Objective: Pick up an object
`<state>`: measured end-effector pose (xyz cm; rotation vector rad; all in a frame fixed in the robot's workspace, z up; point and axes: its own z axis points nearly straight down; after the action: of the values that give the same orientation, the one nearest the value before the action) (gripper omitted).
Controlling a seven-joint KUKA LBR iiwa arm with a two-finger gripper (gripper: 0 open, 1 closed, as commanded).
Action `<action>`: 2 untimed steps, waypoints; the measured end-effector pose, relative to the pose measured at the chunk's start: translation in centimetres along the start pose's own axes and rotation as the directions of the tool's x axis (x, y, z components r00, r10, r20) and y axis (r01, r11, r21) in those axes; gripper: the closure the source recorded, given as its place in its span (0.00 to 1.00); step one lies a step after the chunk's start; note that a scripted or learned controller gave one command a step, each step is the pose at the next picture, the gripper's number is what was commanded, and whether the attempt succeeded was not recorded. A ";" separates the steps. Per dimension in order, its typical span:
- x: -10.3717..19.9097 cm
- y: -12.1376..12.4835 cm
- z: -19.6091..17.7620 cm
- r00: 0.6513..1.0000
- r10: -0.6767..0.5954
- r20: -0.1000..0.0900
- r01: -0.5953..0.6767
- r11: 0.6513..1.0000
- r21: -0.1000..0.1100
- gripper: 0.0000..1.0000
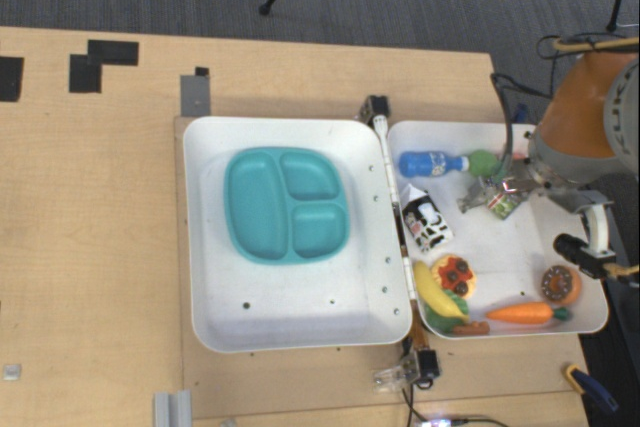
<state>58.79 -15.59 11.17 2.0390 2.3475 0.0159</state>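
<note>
In the right bin (590,320) lie a blue bottle (432,163), a green toy (485,161), a black-and-white toy (425,220), a banana (434,293), a red fruit piece (456,273), a carrot (520,313) and a brown donut (560,285). My gripper (495,196) reaches in from the right and hangs low over the bin's upper middle. It is just below the green toy and to the right of the bottle. The arm's grey and orange body covers the bin's upper right corner.
The left bin (215,315) holds a teal divided plate (287,205). A ridge (392,215) separates the two bins. Black markers (100,63) lie on the wooden bench at the far left. Cables and a clip (410,370) sit below the bins.
</note>
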 end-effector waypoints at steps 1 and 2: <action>0.0 0.2 0.1 0.997 -0.076 0.001 0.076 0.997 -0.002 0.00; -0.3 0.5 -1.3 0.997 -0.074 0.009 0.075 0.997 -0.012 1.00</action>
<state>59.30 -15.80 12.50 1.9408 2.4103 0.0192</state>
